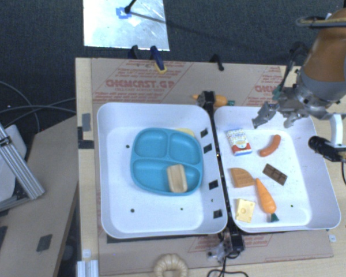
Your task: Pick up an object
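Note:
My gripper [277,118] hovers over the far part of the right bin [317,203], open, with nothing between its fingers. Just below it in the view lie a small white carton with red and blue print [239,141] and an orange-red sausage [270,145]. Nearer the front of this bin are a brown toast slice [241,177], a dark chocolate bar [274,174], an orange carrot [266,197] and a yellow cheese wedge [245,210].
The left bin [118,206] holds a blue divided plate [161,157] with a tan bread piece [177,178] on it and a pale yellow thing [186,132] behind its far rim. A black-clipped divider [216,166] joins the two bins.

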`<state>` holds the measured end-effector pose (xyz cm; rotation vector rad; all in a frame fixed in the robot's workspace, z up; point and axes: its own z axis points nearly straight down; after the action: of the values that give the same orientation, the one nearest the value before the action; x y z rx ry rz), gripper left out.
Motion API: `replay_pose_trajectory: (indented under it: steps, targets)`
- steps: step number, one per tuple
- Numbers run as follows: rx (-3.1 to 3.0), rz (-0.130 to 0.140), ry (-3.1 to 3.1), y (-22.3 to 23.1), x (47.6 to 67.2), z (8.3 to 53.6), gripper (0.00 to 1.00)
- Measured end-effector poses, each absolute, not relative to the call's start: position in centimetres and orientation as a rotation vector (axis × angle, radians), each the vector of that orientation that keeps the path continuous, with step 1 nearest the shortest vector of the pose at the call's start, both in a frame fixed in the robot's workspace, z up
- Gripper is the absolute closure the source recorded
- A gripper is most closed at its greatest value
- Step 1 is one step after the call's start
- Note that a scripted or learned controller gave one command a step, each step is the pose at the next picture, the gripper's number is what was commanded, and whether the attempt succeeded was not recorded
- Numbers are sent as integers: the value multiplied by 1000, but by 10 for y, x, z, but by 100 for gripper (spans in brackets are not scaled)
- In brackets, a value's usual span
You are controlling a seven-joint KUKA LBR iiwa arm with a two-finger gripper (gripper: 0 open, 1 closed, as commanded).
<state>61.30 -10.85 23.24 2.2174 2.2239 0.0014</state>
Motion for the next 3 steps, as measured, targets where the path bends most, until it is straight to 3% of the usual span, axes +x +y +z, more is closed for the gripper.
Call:
replay_pose_trajectory:
  steps: [2,3]
  targets:
    - [2221,-2,2224,-112,608,141,0]
    - [2213,10,2216,-112,611,94,0]
